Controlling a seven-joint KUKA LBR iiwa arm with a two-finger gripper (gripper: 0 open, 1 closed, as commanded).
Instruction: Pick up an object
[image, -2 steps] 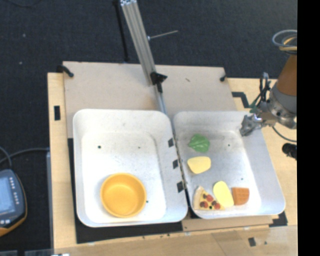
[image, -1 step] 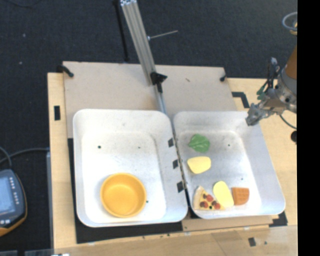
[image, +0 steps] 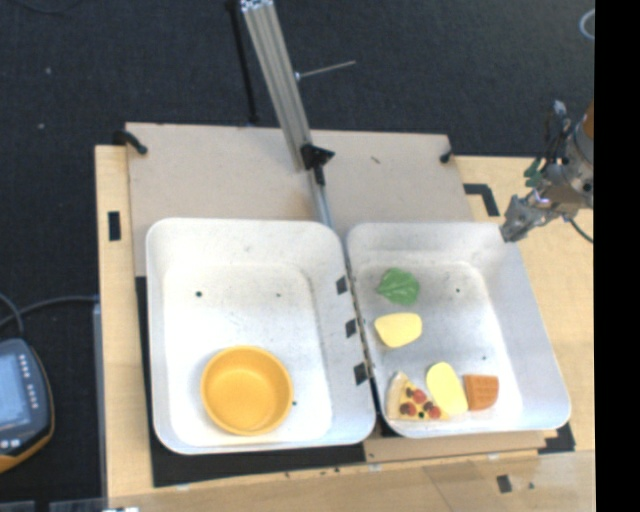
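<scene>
The right bin holds a green leafy piece, a pale yellow lump, a second yellow piece, a pizza-like slice with red dots and an orange block. A yellow bowl sits in the left bin. My gripper hangs at the far right, above the right bin's back right corner, well away from every object. Nothing shows between its fingers.
A slanted aluminium pole rises from the back of the bench between the bins. A handheld pendant lies at the left edge. Brown board surrounds the bins.
</scene>
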